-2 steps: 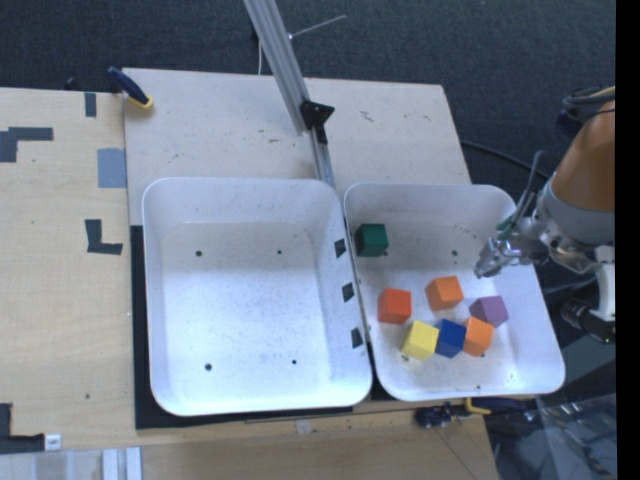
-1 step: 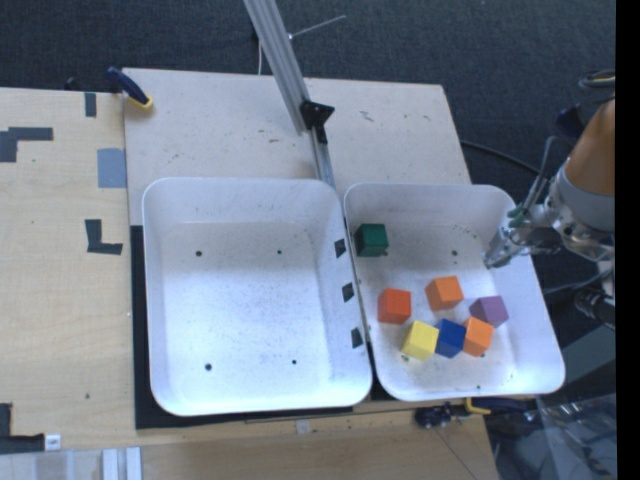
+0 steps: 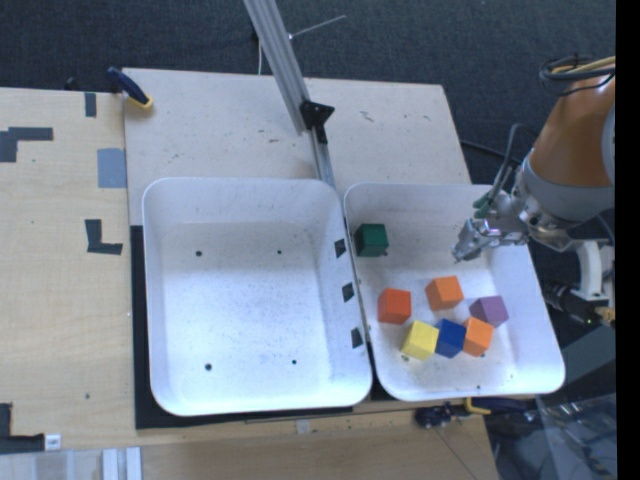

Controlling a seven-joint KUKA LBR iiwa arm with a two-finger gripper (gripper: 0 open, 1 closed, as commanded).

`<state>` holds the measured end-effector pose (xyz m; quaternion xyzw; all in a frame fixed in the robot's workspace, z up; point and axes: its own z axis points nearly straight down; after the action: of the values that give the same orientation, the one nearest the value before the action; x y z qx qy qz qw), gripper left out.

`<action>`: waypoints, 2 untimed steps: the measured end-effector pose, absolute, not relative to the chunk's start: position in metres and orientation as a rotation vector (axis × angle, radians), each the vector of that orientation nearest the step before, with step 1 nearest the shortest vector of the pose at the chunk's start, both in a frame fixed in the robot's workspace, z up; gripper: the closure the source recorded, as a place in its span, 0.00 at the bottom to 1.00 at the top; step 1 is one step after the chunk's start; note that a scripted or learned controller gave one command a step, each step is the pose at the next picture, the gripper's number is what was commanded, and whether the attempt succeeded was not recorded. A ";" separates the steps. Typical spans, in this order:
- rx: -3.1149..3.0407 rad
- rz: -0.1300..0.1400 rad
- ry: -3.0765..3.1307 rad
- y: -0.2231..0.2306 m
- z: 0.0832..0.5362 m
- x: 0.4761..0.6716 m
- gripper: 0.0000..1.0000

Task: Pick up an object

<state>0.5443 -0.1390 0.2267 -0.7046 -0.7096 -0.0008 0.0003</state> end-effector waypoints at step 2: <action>-2.211 0.001 -2.228 -0.026 0.227 0.543 1.00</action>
<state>0.5428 -0.0260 0.2268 -0.7044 -0.7098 0.0002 0.0013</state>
